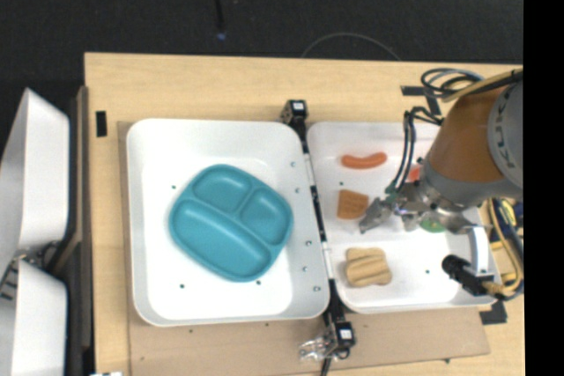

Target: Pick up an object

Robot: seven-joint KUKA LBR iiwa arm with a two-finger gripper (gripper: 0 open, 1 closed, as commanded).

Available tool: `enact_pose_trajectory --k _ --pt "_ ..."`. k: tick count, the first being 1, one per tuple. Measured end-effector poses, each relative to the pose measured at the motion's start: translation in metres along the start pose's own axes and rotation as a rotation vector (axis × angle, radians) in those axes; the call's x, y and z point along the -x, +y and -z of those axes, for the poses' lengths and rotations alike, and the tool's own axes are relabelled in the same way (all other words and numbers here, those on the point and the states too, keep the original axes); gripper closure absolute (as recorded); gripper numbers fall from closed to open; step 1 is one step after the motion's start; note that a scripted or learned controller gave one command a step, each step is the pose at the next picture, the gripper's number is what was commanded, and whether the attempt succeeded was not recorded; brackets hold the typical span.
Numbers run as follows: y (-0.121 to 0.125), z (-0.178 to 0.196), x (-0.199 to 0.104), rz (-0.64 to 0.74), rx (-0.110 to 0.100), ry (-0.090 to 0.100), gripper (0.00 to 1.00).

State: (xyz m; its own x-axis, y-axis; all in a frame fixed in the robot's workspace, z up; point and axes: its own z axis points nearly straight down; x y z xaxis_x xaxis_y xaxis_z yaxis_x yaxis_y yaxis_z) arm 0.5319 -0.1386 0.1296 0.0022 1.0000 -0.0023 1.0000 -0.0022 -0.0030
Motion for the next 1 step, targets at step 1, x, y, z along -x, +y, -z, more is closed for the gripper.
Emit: enact_pose_trajectory --k 1 --pt "0.0000 -0.0301 0.0017 0.000 0.002 0.000 0.00"
